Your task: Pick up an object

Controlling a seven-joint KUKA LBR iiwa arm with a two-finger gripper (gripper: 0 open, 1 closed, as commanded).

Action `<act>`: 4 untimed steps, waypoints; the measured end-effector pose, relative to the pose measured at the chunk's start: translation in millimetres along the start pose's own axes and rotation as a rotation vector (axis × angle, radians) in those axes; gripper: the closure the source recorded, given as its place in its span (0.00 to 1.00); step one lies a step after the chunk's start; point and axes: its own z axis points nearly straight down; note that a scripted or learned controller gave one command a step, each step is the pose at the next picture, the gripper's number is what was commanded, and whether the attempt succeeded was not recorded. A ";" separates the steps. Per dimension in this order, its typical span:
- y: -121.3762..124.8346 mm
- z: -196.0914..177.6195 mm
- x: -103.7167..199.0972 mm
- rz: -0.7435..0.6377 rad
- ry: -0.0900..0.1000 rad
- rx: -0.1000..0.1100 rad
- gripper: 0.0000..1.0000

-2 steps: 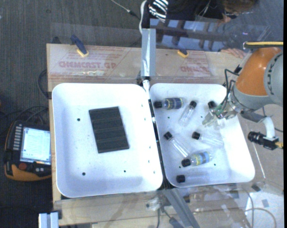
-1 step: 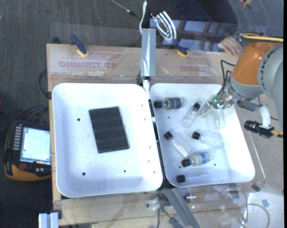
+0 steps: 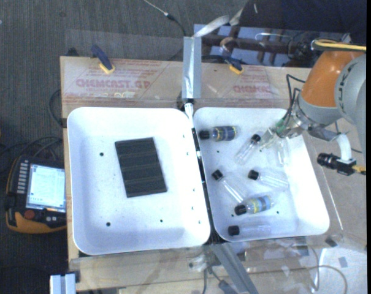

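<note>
your hand (image 3: pixel 286 129) hangs over the upper right corner of the right bin (image 3: pixel 317 216), beside a clear vial there; you cannot tell from this slant whether it is clenched or released. below it, small bottles lie scattered in that bin: a dark yellow-labelled bottle (image 3: pixel 218 133) near the top left, a clear black-capped vial (image 3: pixel 247 149) beside it, and a blue-labelled bottle (image 3: pixel 254 204) lower down. you find a black ribbed block (image 3: pixel 140 166) lying alone in the left bin (image 3: pixel 87 225). behind the bins, red print on the table's board (image 3: pixel 111 83) seems to read "chemcast".
</note>
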 end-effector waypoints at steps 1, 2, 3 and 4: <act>0.7 0.0 1.3 -0.002 0.002 0.000 0.00; 13.7 12.2 27.5 -0.057 -0.007 0.007 0.00; 15.7 0.2 27.0 -0.058 -0.011 0.001 1.00; 15.6 0.4 27.1 -0.058 -0.011 0.002 0.00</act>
